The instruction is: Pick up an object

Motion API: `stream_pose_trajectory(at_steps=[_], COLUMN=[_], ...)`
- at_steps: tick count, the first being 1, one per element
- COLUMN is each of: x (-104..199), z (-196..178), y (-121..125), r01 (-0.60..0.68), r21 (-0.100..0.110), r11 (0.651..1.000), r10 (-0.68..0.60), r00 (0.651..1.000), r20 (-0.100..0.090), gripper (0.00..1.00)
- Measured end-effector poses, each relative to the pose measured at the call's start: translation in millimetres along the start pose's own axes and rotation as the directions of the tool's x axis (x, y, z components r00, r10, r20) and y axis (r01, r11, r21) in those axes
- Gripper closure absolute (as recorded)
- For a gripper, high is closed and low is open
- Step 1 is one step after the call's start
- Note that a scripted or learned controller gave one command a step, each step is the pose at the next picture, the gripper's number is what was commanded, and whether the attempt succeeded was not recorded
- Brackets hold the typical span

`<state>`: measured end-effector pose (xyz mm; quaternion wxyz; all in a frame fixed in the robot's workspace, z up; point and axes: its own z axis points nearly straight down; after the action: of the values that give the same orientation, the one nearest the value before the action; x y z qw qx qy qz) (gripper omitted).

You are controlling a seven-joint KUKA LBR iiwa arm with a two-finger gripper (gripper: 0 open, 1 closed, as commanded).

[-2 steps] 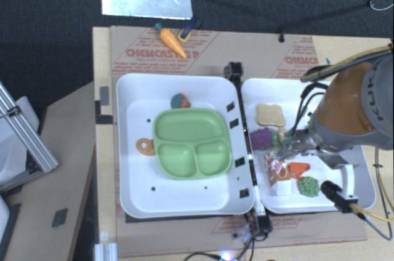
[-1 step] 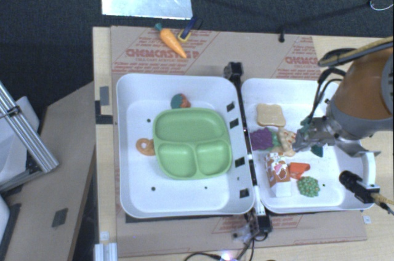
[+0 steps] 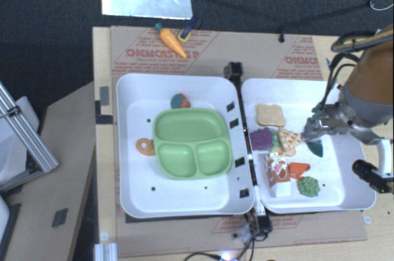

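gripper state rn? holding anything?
Tool: low in the right bin, beside the toy food pile. Open or closed cannot be told from the camera view; nothing visibly held.

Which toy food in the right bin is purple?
The grapes, at the right bin's left side beside the divider. The others there are tan, orange-red, green or white.

A single fixed camera looks down at a slant from above the near edge of the brown cardboard-covered bench (image 3: 154,47). It stands far enough back to take in both shallow white plastic bins (image 3: 132,130), side by side, and dark carpet beyond the bench's far edge. The grey, orange-banded arm (image 3: 372,84) enters from the right.
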<state>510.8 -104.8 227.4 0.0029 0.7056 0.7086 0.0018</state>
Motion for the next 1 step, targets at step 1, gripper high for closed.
stream_pose_trajectory(at_steps=[1], x=[45.8], z=[9.8], y=[19.2], r01=[0.005], r21=[0.004], r11=[1.0], r10=[-0.005], r00=[1.0], r20=[-0.002], gripper=[1.0])
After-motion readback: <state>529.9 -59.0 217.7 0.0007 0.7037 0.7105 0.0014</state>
